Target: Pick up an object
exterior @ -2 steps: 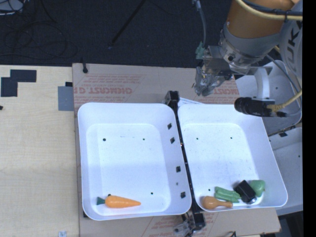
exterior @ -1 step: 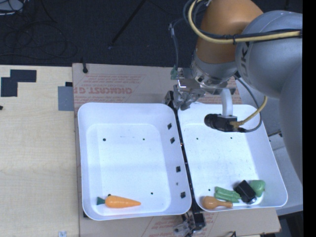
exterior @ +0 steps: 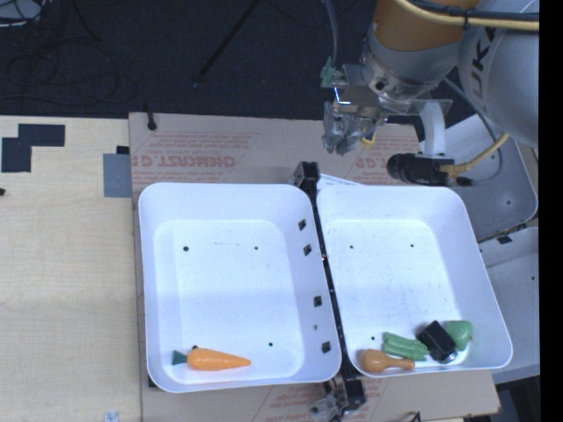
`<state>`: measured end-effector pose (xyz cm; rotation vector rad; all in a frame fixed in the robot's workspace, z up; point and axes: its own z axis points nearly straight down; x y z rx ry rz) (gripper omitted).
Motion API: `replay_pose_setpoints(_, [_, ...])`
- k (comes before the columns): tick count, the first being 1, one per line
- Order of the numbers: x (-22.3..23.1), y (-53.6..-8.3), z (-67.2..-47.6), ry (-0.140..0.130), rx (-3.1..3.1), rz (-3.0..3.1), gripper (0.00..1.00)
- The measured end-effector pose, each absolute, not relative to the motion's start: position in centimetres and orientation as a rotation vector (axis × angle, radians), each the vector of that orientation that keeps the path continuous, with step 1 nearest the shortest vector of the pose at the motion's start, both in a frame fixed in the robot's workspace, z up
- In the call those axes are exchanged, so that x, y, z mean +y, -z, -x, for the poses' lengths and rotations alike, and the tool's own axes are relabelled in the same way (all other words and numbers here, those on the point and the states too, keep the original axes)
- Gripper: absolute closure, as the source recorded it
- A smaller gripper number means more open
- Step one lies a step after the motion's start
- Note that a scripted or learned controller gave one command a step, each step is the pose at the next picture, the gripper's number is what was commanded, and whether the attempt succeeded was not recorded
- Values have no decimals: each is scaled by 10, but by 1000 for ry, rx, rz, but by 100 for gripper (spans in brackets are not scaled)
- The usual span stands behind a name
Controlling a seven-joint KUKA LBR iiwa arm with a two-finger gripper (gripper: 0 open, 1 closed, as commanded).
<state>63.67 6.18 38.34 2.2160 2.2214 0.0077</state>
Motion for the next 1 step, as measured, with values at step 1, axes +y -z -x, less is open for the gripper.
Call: replay_pose_setpoints(1, [42, -468, -598, -6, 2216, -2222, 100])
